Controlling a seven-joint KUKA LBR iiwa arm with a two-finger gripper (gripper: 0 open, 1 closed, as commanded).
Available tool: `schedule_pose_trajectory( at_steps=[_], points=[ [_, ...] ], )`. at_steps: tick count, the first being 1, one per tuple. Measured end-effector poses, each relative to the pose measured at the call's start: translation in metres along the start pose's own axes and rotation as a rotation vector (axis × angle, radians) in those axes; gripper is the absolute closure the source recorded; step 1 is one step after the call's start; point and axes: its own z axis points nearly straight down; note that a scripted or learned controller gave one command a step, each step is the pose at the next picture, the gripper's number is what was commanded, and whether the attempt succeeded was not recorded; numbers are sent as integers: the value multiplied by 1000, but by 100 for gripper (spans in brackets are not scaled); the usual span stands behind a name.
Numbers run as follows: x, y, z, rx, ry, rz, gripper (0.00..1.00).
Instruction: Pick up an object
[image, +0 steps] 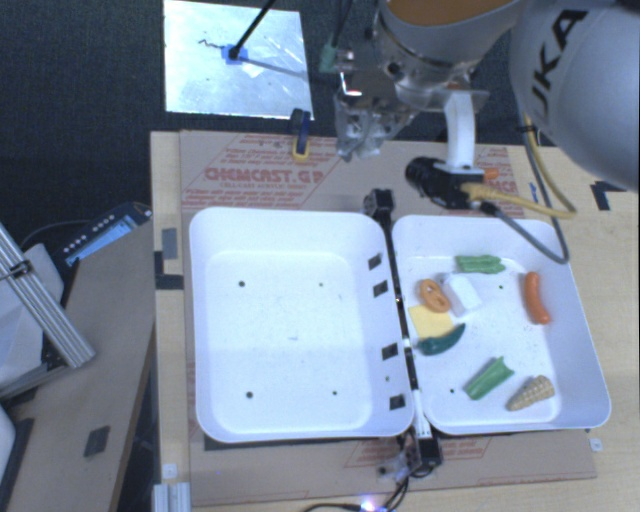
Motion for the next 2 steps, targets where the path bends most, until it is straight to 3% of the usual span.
schedule_pose_trajectory(
  at_steps=[2],
  points=[
    [52,-114,-41,14,-4,1,100]
  ],
)
